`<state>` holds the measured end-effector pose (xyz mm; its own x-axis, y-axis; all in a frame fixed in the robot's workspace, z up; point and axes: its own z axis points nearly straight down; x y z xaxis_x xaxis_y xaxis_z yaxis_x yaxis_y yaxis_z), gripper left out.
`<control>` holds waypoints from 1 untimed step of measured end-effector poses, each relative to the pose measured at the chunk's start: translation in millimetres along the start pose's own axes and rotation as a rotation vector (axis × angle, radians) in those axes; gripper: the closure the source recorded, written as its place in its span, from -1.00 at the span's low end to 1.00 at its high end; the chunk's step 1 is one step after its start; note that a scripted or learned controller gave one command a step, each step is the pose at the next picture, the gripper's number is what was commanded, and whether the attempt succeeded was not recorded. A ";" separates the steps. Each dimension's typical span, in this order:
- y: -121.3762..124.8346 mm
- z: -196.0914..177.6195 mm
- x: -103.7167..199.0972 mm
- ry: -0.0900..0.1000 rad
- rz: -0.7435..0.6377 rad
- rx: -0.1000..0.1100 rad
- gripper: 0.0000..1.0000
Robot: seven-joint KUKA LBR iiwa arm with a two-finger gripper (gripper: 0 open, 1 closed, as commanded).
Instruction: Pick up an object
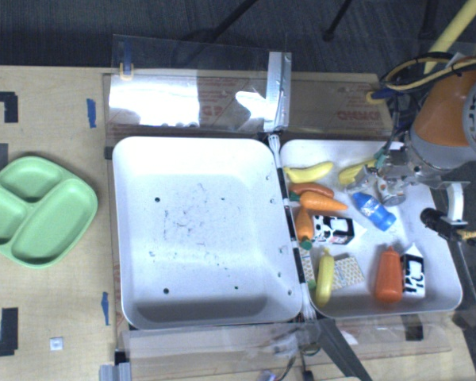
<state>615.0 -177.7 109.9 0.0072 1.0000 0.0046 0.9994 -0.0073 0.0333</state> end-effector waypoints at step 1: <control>11.1 -0.5 -10.7 0.005 -0.046 0.005 -1.00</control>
<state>626.1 -188.4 110.8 -0.0394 0.9992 0.0080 0.9988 0.0391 0.0285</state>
